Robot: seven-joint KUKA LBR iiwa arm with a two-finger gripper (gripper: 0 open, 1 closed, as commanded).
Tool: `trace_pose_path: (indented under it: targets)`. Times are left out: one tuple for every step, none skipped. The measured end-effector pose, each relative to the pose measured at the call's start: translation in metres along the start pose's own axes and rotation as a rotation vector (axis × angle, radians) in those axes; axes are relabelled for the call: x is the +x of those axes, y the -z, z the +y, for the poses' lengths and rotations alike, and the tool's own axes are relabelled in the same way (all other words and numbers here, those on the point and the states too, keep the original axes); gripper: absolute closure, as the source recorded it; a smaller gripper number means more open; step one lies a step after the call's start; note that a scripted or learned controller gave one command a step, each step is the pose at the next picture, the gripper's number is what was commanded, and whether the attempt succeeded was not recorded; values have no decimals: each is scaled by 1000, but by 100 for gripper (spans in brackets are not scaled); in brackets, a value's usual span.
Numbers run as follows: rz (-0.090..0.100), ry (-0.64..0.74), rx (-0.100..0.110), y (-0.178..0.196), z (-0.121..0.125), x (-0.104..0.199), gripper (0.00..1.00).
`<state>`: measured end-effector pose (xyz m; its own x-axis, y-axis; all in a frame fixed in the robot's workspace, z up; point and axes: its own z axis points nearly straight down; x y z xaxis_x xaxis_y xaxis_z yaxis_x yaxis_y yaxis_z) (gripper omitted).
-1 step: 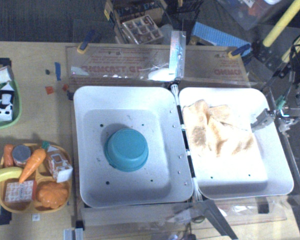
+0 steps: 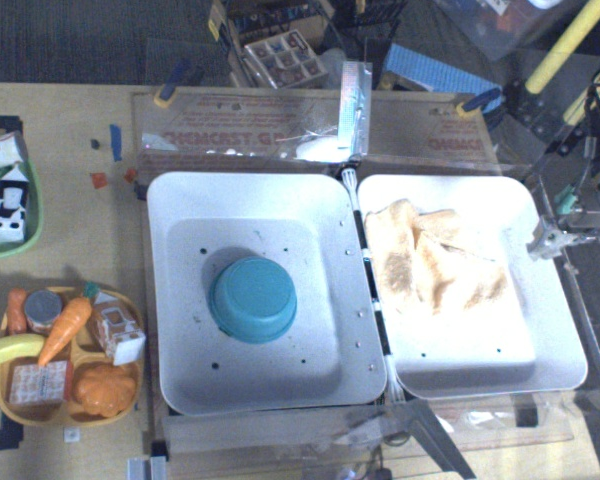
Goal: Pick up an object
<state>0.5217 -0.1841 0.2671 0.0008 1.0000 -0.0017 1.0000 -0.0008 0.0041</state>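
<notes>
Teal bowl (image 2: 253, 299) sits upside-down in the left bin (image 2: 170, 218).

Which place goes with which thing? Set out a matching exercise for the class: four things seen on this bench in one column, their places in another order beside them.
Things:
1. teal bowl
2. crumpled cloth
3. toy carrot
4. yellow banana

Places:
A. left edge of the food tray
B. right bin
C. left bin
D. middle of the food tray, lying at a slant

Pairs: 1-C, 2-B, 3-D, 4-A
</notes>
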Motion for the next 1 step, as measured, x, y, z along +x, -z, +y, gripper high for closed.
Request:
trace_pose_path:
  targets:
    - [0, 0, 0, 0, 0, 0, 0]
